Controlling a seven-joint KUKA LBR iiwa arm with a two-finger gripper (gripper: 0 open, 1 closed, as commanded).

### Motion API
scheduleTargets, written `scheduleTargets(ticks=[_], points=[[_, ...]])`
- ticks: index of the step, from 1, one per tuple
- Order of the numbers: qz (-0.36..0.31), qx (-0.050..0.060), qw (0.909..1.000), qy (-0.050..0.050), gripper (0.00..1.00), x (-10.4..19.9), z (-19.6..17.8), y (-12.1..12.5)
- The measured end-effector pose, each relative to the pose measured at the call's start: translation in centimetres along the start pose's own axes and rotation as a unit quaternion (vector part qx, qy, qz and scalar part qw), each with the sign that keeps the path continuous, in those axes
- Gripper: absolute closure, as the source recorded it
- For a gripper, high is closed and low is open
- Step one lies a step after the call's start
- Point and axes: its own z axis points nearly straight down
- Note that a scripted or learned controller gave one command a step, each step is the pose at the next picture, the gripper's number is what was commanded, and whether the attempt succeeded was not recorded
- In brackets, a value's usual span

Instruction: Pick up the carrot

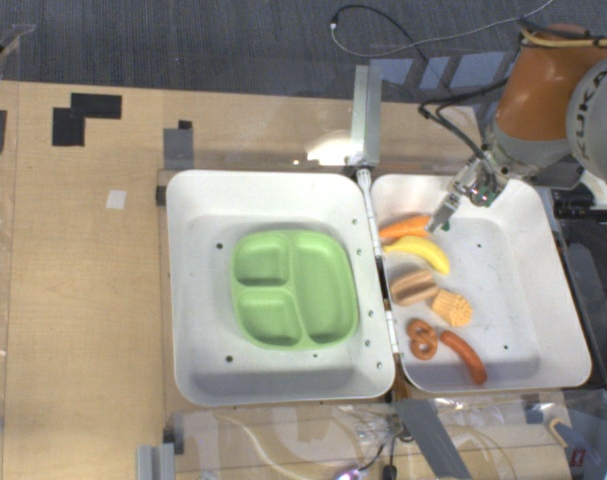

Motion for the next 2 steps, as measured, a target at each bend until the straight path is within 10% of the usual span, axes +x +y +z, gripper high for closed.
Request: scheduleTargets(ticks=[1, 2], points=[[-0.063, 0.000, 0.9980, 0.001, 0.00, 4.8, 4.1, -1.0], [-0.174, 0.000, 0.9847, 0.000, 0.00, 1.1, -0.6, 0.1]])
